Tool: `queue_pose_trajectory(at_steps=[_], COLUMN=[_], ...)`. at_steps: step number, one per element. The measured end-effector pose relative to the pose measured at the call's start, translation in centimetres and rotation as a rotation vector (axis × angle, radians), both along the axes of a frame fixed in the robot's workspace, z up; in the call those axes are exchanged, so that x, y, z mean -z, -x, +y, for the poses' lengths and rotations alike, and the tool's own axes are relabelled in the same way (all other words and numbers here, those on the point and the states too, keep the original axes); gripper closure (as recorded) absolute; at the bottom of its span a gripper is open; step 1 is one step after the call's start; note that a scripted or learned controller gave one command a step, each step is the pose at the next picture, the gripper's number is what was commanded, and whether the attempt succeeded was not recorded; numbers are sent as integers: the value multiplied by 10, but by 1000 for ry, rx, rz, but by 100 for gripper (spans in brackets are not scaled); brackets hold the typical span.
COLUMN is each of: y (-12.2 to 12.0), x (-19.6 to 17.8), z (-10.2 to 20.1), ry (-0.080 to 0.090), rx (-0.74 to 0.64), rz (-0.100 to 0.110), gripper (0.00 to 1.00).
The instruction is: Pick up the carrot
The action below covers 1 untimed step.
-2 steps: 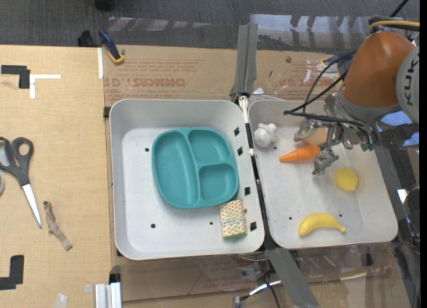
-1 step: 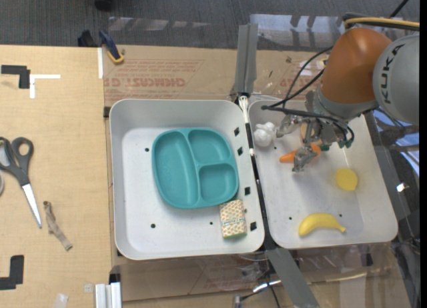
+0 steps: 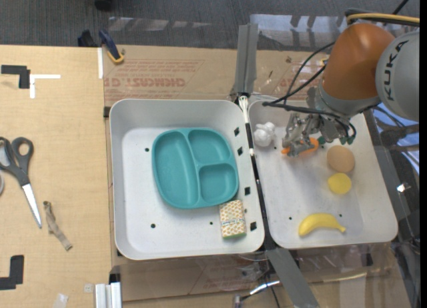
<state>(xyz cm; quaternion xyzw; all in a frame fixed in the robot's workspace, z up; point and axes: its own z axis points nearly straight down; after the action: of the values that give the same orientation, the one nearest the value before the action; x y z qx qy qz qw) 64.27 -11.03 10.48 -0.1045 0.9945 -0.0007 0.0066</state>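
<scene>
Right at the carrot: gripper point(image 3: 301, 141) down over carrot point(image 3: 301, 147), poised to take it.
Finger state unclear; egg point(image 3: 341, 160) just beside carrot.

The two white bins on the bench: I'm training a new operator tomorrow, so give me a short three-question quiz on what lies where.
1. True or false: the teal divided plate lies in the left bin.
2. Which item lies nearest the front edge of the right bin? A) egg B) banana C) carrot
3. Fill in: the end effector is directly over the ______.

Key: 1 true; 2 B; 3 carrot. The small lemon lies between the egg and the banana, and a sponge lies beside the plate.
</scene>
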Motion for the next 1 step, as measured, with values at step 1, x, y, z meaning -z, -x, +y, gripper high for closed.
queue_pose_trajectory(at_steps=[1], y=[-18], x=[-60], z=[-30], ry=[0], rx=[46], rz=[5], gripper=[100])
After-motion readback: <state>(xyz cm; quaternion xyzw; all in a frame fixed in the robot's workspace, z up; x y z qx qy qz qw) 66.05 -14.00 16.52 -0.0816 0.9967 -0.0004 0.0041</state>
